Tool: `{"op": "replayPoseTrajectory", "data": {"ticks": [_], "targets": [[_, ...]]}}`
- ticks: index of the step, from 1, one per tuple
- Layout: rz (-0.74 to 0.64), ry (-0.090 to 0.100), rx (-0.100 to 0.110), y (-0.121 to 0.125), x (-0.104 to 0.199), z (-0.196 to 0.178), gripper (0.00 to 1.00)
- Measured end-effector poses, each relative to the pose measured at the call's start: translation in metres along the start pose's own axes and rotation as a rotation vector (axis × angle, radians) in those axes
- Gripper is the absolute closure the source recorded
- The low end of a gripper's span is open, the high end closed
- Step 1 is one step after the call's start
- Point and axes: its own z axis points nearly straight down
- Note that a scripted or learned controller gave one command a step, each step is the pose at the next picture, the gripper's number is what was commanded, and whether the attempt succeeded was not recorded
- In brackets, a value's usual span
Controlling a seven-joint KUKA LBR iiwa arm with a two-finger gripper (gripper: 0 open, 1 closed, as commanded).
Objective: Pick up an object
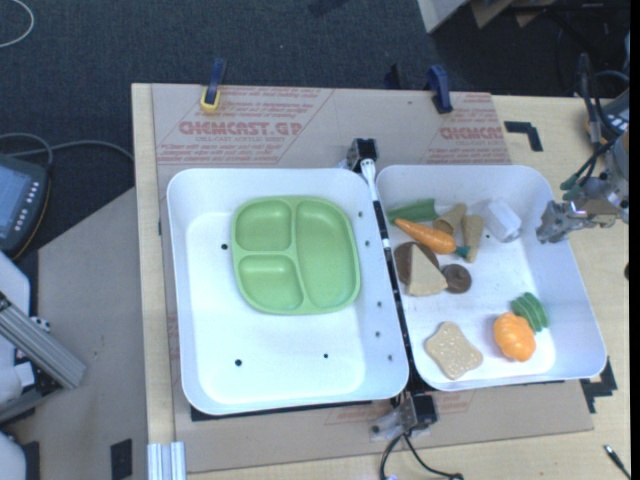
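Note:
The right bin [578, 298] holds several toy foods. Along its far side lie an orange carrot [425, 235], a green pod [412, 209], a tan stick [470, 234] and a white piece [503, 220]. Toward the middle sit a brown and tan wedge [415, 268] and a small brown disc [457, 278]. Near the front are a bread slice [453, 350], an orange fruit [514, 337] and a green leafy piece [530, 310]. My gripper [553, 226] hangs over the bin's right part, just right of the white piece, and I see nothing held in it.
In the left bin [200, 318] lies a green divided plate [297, 253]. Both bins rest on a cardboard sheet [270, 123] held by clamps at the far edge. A black rail with screws [385, 268] runs between the bins.

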Motion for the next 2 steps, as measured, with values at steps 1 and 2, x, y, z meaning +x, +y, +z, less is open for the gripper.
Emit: {"op": "replayPoseTrajectory", "data": {"ticks": [1,2], "targets": [[0.0,0.001,0.003,0.001,-0.001,-0.022,1.0],[-0.006,0.003,0.003,0.016,0.055,-0.032,1.0]]}}
